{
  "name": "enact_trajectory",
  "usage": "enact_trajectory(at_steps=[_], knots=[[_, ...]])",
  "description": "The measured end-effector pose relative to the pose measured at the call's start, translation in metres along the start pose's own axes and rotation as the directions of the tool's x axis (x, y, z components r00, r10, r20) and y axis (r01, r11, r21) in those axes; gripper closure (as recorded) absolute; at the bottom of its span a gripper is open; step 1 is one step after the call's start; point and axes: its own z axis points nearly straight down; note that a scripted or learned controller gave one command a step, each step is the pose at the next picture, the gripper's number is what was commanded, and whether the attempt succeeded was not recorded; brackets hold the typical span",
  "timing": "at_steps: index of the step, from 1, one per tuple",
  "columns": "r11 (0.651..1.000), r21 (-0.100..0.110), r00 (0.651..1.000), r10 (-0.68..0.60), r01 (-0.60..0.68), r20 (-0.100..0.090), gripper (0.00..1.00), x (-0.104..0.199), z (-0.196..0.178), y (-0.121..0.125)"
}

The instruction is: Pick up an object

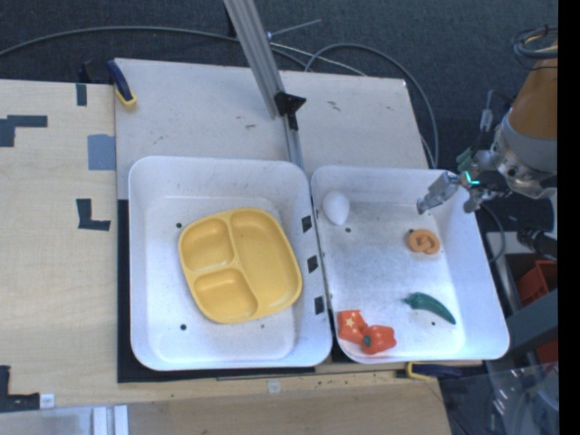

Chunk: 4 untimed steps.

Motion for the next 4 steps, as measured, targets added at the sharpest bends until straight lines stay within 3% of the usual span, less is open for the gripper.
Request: enact_trajectory(at_steps=[2, 3, 4], knots=[[1.000, 0.006, 1.000, 0.000, 0.000, 0.001, 0.00, -0.010, 0.117, 0.000], [1.000, -0.003, 1.000, -0.001, 0.001, 0.004, 0.00, -0.010, 0.144, 0.002], [1.000, -0.008, 1.000, -0.003, 0.003, 0.005, 1.00, -0.010, 0.132, 0.003]])
